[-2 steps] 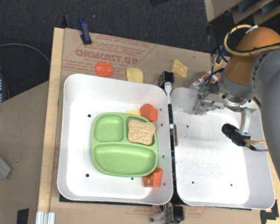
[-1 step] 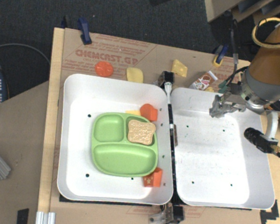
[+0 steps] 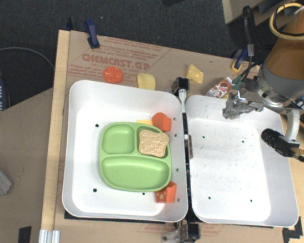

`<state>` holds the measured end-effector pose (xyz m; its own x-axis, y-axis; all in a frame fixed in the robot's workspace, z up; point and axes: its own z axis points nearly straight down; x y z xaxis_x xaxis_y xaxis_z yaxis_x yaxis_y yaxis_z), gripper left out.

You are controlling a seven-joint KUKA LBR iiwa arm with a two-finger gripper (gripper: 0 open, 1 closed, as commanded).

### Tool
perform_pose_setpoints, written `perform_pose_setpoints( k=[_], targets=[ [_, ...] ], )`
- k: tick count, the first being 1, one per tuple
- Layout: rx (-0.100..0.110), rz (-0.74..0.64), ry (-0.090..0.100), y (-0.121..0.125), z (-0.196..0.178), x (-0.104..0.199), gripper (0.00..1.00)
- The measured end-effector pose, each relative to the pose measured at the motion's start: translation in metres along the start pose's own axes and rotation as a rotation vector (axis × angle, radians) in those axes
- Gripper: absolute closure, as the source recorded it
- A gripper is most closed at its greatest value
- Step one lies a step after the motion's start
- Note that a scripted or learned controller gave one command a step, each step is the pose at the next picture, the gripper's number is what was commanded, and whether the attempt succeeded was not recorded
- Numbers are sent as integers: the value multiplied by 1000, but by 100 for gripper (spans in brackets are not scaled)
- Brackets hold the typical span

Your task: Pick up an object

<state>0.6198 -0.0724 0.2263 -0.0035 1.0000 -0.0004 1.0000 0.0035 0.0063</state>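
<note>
Hovering over the far edge of the right bin [image 3: 245, 176], the gripper [image 3: 233, 110] points down with nothing visibly between its fingers; whether they are spread or pressed together cannot be told. Left bin [image 3: 77, 152] holds a green tray [image 3: 128, 171] with a piece of toast [image 3: 153, 143] in its upper right compartment. One orange block [image 3: 162, 121] touches the tray's far edge, another [image 3: 166, 192] sits at its near right corner
</note>
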Motion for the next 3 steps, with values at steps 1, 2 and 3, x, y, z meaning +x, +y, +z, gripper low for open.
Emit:
perform_pose_setpoints(
  k=[1,2,3],
  targets=[
    [3,6,-2,35,48,-40,100],
    [15,9,0,-2,123,-91,100],
    [-9,-7,1,37,3,0,100]
  ],
)
